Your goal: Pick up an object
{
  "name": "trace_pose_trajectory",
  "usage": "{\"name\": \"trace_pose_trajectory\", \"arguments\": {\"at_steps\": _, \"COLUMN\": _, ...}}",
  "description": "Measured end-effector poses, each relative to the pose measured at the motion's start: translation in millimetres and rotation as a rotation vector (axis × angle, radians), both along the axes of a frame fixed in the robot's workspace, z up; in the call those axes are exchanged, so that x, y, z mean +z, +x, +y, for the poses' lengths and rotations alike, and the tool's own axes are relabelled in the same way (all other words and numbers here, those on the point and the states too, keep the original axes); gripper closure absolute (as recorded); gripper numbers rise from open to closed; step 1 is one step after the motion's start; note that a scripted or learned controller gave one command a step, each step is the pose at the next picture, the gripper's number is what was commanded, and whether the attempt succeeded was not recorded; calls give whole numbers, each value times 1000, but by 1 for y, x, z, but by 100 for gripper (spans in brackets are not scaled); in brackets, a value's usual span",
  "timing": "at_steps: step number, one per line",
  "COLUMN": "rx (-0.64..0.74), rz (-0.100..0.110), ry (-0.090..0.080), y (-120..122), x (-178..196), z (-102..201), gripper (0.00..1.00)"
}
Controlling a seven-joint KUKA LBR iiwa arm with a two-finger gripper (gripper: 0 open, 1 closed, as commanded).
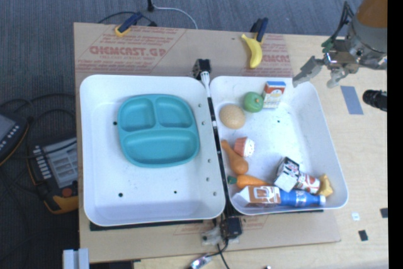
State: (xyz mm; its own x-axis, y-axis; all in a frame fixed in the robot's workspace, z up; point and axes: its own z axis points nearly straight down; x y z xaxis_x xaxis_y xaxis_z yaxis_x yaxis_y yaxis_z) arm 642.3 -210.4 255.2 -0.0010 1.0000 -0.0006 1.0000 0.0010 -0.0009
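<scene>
My gripper (320, 74) hangs open above the bench, just past the far right corner of the right bin (327, 129), with nothing between its fingers. Inside that bin lie a green apple (253, 101), a small milk carton (274, 94), a beige egg-shaped piece (232, 116), a red-and-white piece (244, 147) and two carrots (237, 162). Along its near edge, an orange box (261, 196), a blue bottle (301, 200), a black-and-white pack (288, 174) and a yellow toy (325, 186) crowd together.
The left bin (101, 186) holds a teal divided plate (157, 129). A yellow banana (253, 51) lies on the bench behind the right bin. A black clamp (202, 67) sits at the far end of the seam between the bins.
</scene>
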Motion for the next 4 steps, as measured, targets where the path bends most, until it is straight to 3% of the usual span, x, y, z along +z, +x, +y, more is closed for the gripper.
{"name": "trace_pose_trajectory", "arguments": {"at_steps": 1, "rx": 118, "rz": 1, "ry": -1, "y": -50, "x": -49, "z": -1, "gripper": 0}}
{"name": "trace_pose_trajectory", "arguments": {"at_steps": 2, "rx": 182, "rz": 1, "ry": 1, "y": -99, "x": -120, "z": 25, "gripper": 0}}
{"name": "trace_pose_trajectory", "arguments": {"at_steps": 3, "rx": 291, "rz": -15, "ry": -6, "y": -153, "x": -166, "z": 37, "gripper": 0}}
{"name": "trace_pose_trajectory", "arguments": {"at_steps": 4, "rx": 292, "rz": -19, "ry": -5, "y": -151, "x": -155, "z": 38, "gripper": 100}}
